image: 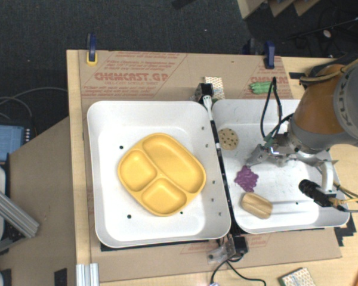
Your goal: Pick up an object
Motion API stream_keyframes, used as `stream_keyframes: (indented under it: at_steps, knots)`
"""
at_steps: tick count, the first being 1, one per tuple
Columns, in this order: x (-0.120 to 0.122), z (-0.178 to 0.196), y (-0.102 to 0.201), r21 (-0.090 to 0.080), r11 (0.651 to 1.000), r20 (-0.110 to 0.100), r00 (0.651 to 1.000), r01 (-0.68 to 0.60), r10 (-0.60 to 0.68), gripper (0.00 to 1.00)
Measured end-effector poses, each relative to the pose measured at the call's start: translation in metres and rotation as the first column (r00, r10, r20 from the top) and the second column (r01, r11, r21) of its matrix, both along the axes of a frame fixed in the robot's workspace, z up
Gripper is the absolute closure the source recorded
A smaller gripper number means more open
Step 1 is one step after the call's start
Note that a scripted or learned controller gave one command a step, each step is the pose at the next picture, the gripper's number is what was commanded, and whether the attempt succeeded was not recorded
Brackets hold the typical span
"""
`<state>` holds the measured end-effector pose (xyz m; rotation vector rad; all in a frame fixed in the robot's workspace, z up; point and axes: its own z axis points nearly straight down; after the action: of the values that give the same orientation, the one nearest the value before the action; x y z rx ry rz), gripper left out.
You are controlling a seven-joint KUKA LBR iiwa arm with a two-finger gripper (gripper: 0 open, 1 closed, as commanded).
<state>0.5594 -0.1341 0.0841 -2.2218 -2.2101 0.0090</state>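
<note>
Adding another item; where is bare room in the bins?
Left white bin: bare floor rings the yellow three-compartment plate, widest at the far corners. Right white bin: crowded by the tan perforated disc, purple knobbly toy, rounded tan block and the pincer.

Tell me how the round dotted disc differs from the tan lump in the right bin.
The dotted disc is round and flat with dark holes; the tan lump is oblong, thicker and plain. The disc lies toward the bin's far side, the lump near its front edge. The lump looks somewhat larger than the disc. Both are tan and lie in the right bin.
</note>
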Motion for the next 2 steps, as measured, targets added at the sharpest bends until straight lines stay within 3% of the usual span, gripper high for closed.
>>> stream_keyframes:
  at_steps: [1,2]
  knots:
    - [0.112,0.002,0.013,-0.004,1.0,0.022,1.0,-0.01,0.01,0.0]
    - [0.012,0.0,0.034,0.002,1.0,0.001,1.0,-0.003,0.003,0.0]
